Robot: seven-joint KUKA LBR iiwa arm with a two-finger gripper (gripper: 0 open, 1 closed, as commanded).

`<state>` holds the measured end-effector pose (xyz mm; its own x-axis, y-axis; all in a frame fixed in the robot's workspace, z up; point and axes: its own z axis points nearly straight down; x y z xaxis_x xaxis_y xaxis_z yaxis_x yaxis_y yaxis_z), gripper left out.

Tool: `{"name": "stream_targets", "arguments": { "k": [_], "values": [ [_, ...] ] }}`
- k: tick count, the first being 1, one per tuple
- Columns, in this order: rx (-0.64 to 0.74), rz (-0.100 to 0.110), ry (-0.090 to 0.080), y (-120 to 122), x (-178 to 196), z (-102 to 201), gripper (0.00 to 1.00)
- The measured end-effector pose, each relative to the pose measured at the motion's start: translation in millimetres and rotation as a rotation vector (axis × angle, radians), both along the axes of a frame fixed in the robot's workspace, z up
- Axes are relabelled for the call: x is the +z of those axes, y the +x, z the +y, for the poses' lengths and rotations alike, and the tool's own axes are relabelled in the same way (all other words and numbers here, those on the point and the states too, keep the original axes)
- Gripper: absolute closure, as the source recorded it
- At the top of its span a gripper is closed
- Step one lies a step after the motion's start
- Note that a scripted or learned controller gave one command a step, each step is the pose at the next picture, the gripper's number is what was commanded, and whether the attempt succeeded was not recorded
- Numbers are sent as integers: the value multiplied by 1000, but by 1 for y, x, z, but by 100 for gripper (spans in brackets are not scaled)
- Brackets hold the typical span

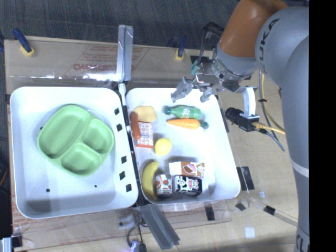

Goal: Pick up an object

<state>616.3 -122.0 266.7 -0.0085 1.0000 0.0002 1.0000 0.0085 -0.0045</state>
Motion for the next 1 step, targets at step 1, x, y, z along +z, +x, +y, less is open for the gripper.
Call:
{"name": "stream_targets", "arguments": {
  "k": [1],
  "values": [
    [74,1,0,-17,-154,-2,0]
  ]
}}
